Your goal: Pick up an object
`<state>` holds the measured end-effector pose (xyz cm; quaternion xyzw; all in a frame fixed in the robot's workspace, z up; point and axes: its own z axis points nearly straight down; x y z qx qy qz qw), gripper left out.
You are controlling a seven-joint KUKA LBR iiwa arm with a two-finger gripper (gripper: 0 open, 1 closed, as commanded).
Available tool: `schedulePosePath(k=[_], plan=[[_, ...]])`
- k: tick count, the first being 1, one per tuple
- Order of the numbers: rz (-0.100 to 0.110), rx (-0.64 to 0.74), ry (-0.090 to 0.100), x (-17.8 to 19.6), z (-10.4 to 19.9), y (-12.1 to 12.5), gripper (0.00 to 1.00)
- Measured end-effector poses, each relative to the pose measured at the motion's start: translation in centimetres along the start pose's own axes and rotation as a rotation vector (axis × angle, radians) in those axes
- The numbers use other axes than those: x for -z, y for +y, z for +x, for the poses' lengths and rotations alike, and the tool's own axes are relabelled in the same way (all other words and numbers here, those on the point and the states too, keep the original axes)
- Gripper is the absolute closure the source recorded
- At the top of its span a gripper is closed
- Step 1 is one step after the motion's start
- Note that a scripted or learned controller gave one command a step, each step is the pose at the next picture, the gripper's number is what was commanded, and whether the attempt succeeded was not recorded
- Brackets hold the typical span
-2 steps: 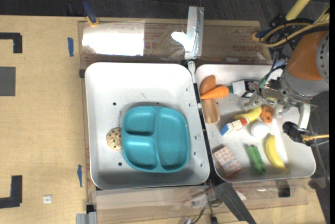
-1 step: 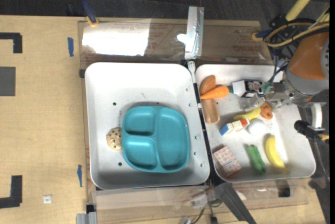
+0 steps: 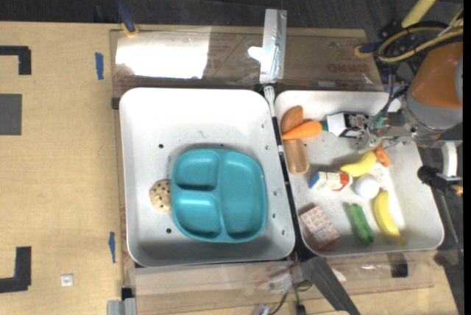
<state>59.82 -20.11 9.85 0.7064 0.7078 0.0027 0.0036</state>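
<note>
The left bin (image 3: 140, 159) holds a teal divided tray (image 3: 219, 193) and a cookie (image 3: 160, 195), the right bin (image 3: 423, 221) toy food including a carrot (image 3: 302, 131) and bananas (image 3: 385, 214); the gripper (image 3: 375, 131) hangs over its far side, grip state unclear

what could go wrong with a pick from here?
1. The right bin is crowded: the gripper sits above a banana with a white ball close by, so it may nudge a neighbour or catch two things.
2. The carrot lies against the bin's left wall, likely awkward to reach.
</note>
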Motion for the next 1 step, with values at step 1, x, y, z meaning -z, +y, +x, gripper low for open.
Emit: schedulePosePath(k=[1], plan=[[-0.001, 0.055, 0.002, 9.6, 7.52, 1.73, 1.0]])
